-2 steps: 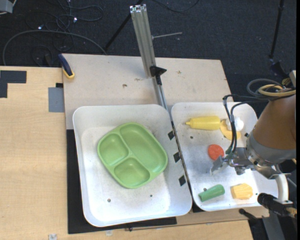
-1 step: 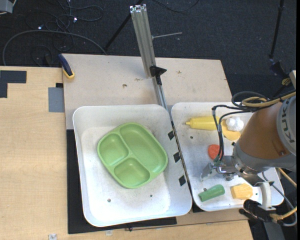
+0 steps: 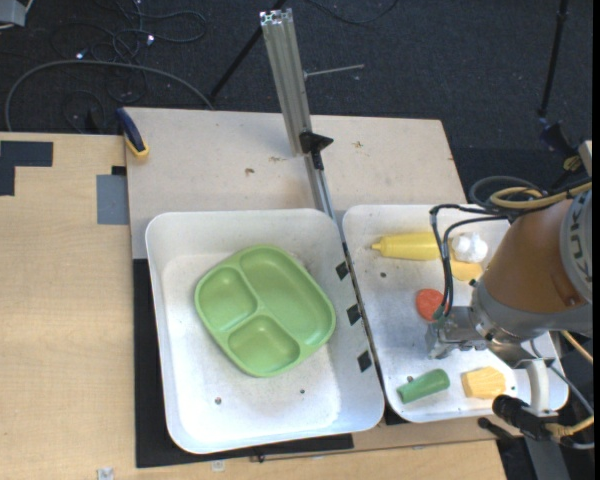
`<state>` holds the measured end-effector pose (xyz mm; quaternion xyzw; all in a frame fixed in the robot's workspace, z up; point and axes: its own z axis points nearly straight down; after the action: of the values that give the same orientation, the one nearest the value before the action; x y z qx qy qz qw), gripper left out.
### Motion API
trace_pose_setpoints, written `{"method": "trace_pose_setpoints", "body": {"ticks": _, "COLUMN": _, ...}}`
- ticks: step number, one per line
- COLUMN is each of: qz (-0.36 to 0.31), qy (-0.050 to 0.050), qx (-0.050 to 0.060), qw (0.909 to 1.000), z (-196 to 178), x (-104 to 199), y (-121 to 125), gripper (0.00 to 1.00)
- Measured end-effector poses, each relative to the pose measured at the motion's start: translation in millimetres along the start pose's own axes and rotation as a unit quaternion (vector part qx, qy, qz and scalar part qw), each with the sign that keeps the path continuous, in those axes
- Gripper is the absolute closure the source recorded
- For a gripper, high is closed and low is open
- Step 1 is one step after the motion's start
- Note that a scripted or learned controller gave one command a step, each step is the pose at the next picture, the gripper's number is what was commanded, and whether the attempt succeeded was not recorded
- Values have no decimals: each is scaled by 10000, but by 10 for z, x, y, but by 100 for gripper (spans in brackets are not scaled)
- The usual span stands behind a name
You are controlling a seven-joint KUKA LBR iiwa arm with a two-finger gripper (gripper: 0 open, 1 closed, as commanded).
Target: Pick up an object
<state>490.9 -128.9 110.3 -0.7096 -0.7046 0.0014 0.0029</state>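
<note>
Tray [image 3: 265, 308], green and three-part, lies alone in the left bin [image 3: 170, 368] and is too broad and flat to be a good pick. The better targets sit in the right bin [image 3: 365, 268]: a yellow bottle [image 3: 408, 246] near its far edge, a red piece [image 3: 429, 302] in the middle, a green block [image 3: 423, 386] near the front, and a yellow block [image 3: 482, 381] just beside that. The gripper [image 3: 446, 342] hangs low between the red piece and the green block, under the orange wrist band; whether it is released or clenched I cannot tell, since the wrist hides the tips, and nothing shows as gripped. To do this step well, I judge the arm should settle on one target, most likely the red piece just beside it, centre over it, descend straight until the tips bracket it, then close before lifting. Drifting toward the bin wall or nudging the green block risks a miss.
</note>
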Motion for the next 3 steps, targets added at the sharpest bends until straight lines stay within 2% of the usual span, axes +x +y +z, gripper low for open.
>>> {"method": "trace_pose_setpoints", "body": {"ticks": 2, "qz": -42, "qy": -15, "qx": -52, "qw": 10000, "z": -1254, "x": 14, "y": 21, "gripper": 100}}
{"method": "trace_pose_setpoints", "body": {"ticks": 3, "qz": -30, "qy": -8, "qx": -19, "qw": 10000, "z": -1223, "x": 10, "y": 20, "gripper": 100}}
